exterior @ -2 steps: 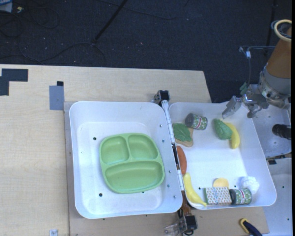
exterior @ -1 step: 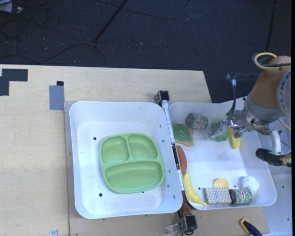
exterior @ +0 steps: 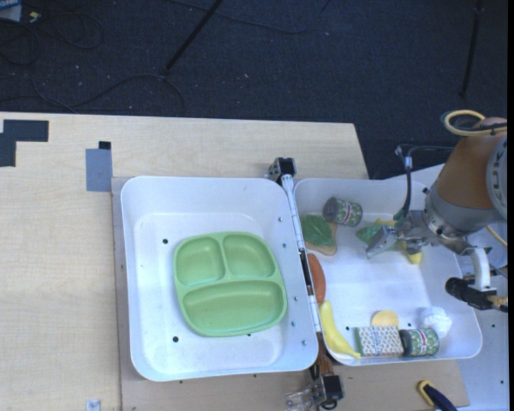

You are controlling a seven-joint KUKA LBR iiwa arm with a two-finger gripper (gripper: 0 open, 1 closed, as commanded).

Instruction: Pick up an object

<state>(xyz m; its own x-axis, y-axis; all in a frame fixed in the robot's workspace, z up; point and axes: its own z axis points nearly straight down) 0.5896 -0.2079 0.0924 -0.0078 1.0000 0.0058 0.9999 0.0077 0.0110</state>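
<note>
A: How many bins on the table (exterior: 51, 255)?

B: Two white ones, the left bin (exterior: 146, 204) and the right bin (exterior: 463, 336).

A: Plates?

B: One green divided plate (exterior: 230, 282).

A: Cans?

B: Two small cans, one near the far wall (exterior: 343, 211) and one at the near edge (exterior: 420, 342).

A: Fruit?

B: One banana (exterior: 334, 332). Also one patterned box (exterior: 379, 341), one orange sausage-shaped piece (exterior: 316, 279), one green-topped flat piece (exterior: 319, 234) and one small yellow round thing (exterior: 384, 318).

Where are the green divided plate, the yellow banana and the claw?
Green divided plastic plate (exterior: 230, 282), camera view: its large front compartment.
Yellow curved banana (exterior: 334, 330), camera view: mid-body.
Metal claw (exterior: 379, 243), camera view: between its fingertips.
</note>
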